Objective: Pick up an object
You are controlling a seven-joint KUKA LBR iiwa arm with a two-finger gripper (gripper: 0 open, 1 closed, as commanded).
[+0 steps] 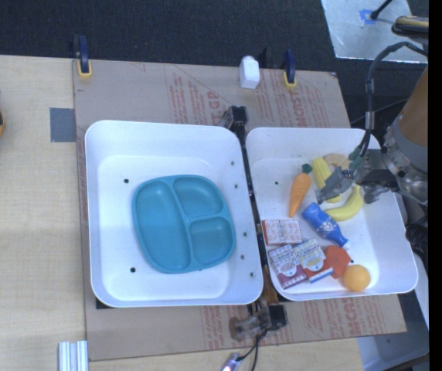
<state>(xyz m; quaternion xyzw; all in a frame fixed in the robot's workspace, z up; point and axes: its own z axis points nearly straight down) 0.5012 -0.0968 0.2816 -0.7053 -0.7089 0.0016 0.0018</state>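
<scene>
— How do the fingers [331, 192] stand?
— Spread apart, as far as the camera view lets me judge. One dark tip points toward the carrot [300, 194] and the other sits nearer the bin's right wall. Nothing is caught between them.
— And the gripper [350, 189] itself?
— Low inside the right bin [406, 246], in its upper half, right over the banana [350, 207]. The grey arm [406, 168] comes in from the right edge.
— Is it touching the banana?
— I can't tell. The banana's curve shows just below the tips, and a second yellow piece [325, 167] lies above them.
— What else is in that bin?
— The carrot lies tilted, left of the gripper. A blue bottle [324, 222] lies slantwise just below the banana. Further down there is a red piece [335, 257] with an orange ball [356, 278] beside it near the lower right corner. Two printed packets [281, 230] lie along the left wall, one above the other.
— And the left bin [90, 207]?
— It holds a blue divided plate [184, 222], lying flat near the middle, well apart from the gripper.
— Anything around the bins?
— Both sit on a brown board [167, 91] held by blue clamps [82, 52] at the far edge, with a small white block [249, 72] between the clamps
</scene>
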